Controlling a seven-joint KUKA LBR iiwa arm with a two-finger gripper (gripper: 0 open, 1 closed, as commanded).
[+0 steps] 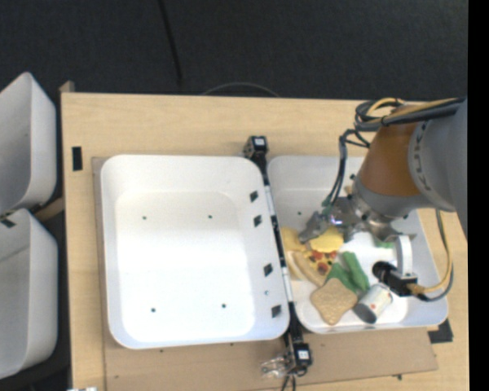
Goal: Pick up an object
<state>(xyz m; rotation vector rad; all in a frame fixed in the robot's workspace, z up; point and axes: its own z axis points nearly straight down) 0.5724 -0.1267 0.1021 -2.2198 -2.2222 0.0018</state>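
The grey arm (436, 157) reaches in from the right, its orange band (387, 161) sitting above the wrist. The wrist bends downward and leftward, carrying the pincer (319, 226) low, with dark cables looping beside it.

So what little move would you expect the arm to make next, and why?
Probably a short drop straight down. The gripper hangs at the left edge of the heap in the right bin, just over a yellow piece. The slice of bread, the green item and the small can lie further off. Nothing visibly sits between its fingers, so no pick has happened yet.
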